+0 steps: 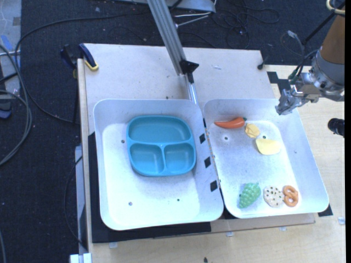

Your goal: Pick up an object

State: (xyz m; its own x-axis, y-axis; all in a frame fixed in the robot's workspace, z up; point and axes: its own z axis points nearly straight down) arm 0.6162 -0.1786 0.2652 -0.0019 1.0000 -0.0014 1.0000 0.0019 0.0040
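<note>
1. Your candidate objects all lie untouched in the right bin [307, 163], so the pick is not yet begun: approach, grasp and lift all remain.
2. Look near that bin's far edge: an orange-red carrot [230, 123] with a green tip, a small yellow piece [252, 130] just beside it, then a pale yellow slice [268, 146].
3. Along its near edge you have green grapes [249, 194], a speckled cookie [272, 196] and a brown pretzel [290, 195], closely grouped.
4. The gripper [286, 106] hovers over the bin's far right corner, holding nothing; whether it is spread or closed I cannot tell.
5. The left bin [109, 201] holds a blue divided plate [162, 145].
</note>
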